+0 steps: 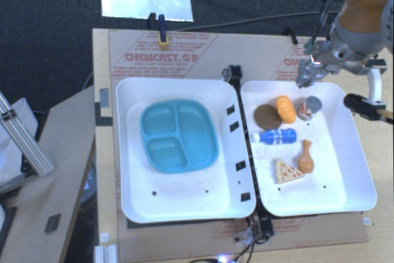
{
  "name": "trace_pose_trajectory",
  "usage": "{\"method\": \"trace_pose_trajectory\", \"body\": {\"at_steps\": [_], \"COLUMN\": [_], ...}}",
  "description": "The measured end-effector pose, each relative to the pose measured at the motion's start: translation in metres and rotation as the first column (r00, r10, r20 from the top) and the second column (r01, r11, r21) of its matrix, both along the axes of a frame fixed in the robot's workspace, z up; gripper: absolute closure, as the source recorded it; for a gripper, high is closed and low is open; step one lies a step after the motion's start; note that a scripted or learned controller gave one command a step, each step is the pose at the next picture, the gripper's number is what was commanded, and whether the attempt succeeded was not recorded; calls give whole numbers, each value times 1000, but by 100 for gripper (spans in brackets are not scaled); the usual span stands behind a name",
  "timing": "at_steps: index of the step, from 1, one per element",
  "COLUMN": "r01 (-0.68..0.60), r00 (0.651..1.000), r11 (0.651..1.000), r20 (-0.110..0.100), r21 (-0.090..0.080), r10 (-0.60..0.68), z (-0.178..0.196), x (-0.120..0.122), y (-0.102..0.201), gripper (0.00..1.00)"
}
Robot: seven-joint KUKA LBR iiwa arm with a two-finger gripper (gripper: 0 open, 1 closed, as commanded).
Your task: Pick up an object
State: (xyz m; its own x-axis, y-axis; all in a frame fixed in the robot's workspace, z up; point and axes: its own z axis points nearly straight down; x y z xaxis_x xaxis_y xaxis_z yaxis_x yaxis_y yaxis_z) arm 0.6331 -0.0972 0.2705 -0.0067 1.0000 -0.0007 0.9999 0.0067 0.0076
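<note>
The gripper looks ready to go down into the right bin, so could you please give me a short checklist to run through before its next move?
1. Gripper hangs over the right bin, at its far rim: ok.
2. Gripper carrying nothing: cannot tell.
3. Nearest target, the small can, stands free of the orange piece: ok.
4. Blue bottle lies flat, unobstructed: ok.
5. Blue divided plate in the left bin, away from the arm: ok.
</note>
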Motion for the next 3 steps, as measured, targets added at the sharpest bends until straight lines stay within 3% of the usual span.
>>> {"method": "trace_pose_trajectory", "body": {"at_steps": [3], "r01": [-3], "r00": [1000], "r11": [1000], "r20": [-7], "r21": [3], "r10": [3], "z": [-17], "x": [-28], "y": [152], "gripper": [100]}}
